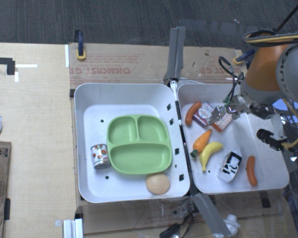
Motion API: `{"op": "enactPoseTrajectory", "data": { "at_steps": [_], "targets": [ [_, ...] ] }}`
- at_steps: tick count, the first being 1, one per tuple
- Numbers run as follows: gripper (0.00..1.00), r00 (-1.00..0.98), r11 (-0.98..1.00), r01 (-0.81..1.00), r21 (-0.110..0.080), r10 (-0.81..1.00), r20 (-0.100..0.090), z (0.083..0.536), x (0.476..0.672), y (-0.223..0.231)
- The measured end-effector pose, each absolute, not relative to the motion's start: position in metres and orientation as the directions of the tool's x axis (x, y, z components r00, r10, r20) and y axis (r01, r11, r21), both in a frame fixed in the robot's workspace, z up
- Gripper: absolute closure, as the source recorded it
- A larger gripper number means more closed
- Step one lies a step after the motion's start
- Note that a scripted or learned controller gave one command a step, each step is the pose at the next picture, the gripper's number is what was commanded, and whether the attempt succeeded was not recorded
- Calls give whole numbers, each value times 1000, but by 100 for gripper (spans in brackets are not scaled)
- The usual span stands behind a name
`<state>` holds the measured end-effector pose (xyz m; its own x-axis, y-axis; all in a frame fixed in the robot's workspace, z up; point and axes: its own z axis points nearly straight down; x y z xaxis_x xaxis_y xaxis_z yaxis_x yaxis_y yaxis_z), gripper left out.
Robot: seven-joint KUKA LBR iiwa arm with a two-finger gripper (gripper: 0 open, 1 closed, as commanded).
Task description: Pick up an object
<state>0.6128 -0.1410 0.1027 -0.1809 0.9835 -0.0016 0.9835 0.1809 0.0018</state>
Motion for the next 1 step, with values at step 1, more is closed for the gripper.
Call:
{"op": "enactPoseTrajectory", "data": {
  "at_steps": [1],
  "targets": [
    [0, -199, 199, 980, 14, 980, -8, 100, 625, -104]
  ]
}}
